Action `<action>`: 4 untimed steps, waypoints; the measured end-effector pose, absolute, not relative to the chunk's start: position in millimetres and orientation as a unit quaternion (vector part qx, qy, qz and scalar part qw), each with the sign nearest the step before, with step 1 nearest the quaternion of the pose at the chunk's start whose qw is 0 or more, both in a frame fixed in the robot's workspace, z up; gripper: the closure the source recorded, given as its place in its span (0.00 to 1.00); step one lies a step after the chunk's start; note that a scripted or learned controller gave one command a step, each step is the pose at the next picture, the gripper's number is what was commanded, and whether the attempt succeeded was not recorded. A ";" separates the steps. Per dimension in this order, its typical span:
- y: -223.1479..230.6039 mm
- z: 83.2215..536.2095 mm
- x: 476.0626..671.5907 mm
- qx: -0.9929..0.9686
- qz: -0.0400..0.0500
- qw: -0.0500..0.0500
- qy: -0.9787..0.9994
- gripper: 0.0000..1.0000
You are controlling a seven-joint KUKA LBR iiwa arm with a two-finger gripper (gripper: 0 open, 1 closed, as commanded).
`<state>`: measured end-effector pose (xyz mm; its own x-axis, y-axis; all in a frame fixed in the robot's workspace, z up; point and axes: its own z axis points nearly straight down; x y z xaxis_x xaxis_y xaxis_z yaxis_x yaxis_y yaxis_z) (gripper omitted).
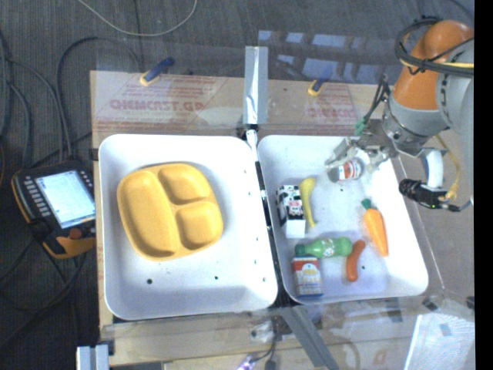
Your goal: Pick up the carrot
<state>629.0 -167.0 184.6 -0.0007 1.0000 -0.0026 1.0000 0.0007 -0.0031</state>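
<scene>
I see the carrot [375, 230] lying flat on the floor of the right bin [400, 284], near its right wall, green top pointing up-view and the orange tip toward the bottom. It lies loose, with nothing on top of it, so I judge it reachable from above. Its long axis runs nearly parallel to the bin wall, which I expect means closing across the narrow width rather than along the length.

The gripper [348, 163] hangs over the upper part of the same bin, well apart from the carrot. A small round can-like thing [351, 169] with a red band sits right at its tip. Whether the claw is apart or together I cannot tell, nor whether it grips that thing or merely hovers above it.

Closest to the carrot is a sausage [353, 259], just beside its lower end on the left; that is the one item I'd worry about bumping. A green bottle [323, 247] lies left of the sausage, with a red-labelled can [307, 275] below it. Further left lie a yellow banana [308, 201] and a black-and-white carton [290, 203]. The wall on the carrot's right leaves little room for a finger on that side.

The left bin [115, 284] holds a yellow divided tray [169, 208], far from the work.
</scene>
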 end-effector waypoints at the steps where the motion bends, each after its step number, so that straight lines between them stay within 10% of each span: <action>1: -224.8 154.0 594.8 -0.727 0.003 0.000 -0.687 0.00; 2: -210.6 97.0 554.1 -0.776 -0.004 0.004 -0.631 0.00; 3: -211.2 102.6 552.7 -0.776 -0.001 0.005 -0.631 1.00; 4: -179.0 198.8 573.2 -0.763 0.002 0.001 -0.647 1.00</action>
